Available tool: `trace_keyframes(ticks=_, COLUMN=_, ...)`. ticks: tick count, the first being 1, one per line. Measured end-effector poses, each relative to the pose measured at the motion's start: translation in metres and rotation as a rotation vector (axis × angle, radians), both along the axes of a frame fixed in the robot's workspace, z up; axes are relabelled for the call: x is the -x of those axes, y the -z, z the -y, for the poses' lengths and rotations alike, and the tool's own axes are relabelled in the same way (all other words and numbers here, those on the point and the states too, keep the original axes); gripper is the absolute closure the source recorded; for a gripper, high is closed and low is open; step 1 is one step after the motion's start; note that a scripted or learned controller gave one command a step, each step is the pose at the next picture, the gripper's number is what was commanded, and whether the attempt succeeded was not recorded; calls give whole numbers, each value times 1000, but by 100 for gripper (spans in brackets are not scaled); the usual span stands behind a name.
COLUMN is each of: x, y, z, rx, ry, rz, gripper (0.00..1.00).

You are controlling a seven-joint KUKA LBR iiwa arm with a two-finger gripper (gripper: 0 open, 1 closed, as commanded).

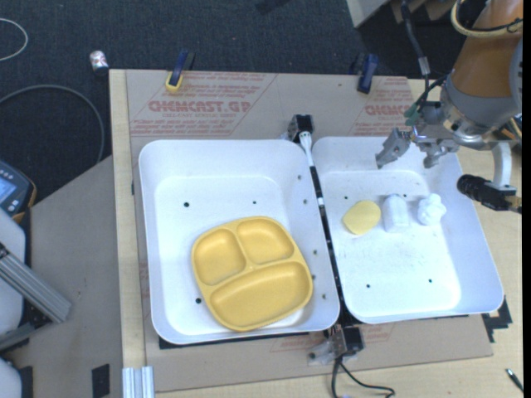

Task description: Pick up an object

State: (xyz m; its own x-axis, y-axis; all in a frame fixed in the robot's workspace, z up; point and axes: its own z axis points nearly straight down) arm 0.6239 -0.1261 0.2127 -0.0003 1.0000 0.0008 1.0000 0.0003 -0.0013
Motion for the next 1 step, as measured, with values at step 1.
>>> trace_keyframes(ticks=1, x=47, y=102, z=-23, rx=3, ry=1, rz=11, gripper=0)
